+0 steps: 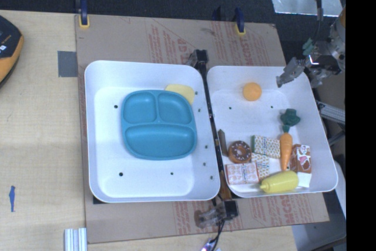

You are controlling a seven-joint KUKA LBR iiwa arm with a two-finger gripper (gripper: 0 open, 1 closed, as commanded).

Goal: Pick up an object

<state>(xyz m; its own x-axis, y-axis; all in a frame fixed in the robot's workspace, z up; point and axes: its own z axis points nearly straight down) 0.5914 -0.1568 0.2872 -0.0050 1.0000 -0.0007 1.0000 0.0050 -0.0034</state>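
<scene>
While your arm sits at the far right rim of the right bin (329,144), the camera view puts the gripper (292,74) just over that bin's upper right corner, with nothing between its tips; whether the pincer stands apart or together you cannot tell at this angle and size.

Every candidate lies below and to the left of it in that same bin. An orange ball (252,91) rests alone near the top, well apart from the rest. A carrot (285,150) with its green top (289,119) runs down the right side. Beside it sit a chocolate doughnut (239,151), several small printed cartons (241,173) and a yellow piece (279,183) along the bottom edge, crowded and touching one another. The left bin (100,126) holds a blue divided plate (158,124) with a pale yellow piece (181,91) tucked at its top corner.

You are, by my reading, at the approach step: nothing is lifted yet. The next move calls for picking a target and descending squarely over it. The ball is nearest and unobstructed, though it may roll; the clustered cartons risk a grip on two things.
</scene>
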